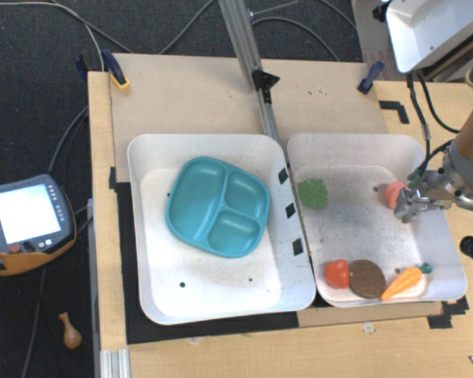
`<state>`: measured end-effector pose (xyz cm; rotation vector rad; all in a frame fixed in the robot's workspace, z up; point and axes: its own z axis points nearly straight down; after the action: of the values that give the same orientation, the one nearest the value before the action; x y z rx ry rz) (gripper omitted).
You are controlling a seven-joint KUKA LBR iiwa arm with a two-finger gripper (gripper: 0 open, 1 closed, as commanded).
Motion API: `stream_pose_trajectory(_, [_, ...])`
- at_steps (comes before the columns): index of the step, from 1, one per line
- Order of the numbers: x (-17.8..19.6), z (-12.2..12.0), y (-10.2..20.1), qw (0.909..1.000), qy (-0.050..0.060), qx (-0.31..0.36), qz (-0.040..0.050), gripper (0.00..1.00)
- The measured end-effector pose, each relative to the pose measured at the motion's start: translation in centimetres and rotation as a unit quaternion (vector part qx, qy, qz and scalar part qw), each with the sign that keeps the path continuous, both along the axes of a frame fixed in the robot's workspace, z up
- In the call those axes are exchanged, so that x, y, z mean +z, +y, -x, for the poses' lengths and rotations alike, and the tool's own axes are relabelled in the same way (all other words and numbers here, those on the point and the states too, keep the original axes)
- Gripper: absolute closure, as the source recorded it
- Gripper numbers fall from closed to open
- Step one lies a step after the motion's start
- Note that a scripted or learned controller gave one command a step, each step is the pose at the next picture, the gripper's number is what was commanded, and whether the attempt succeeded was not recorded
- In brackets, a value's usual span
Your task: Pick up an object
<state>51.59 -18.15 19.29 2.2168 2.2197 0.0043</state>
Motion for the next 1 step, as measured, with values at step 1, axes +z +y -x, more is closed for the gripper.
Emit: stream_pose_trajectory(1, [4.36, -0.53, 0.1, 1.0, 0.0, 0.0, 0.0, 1.0])
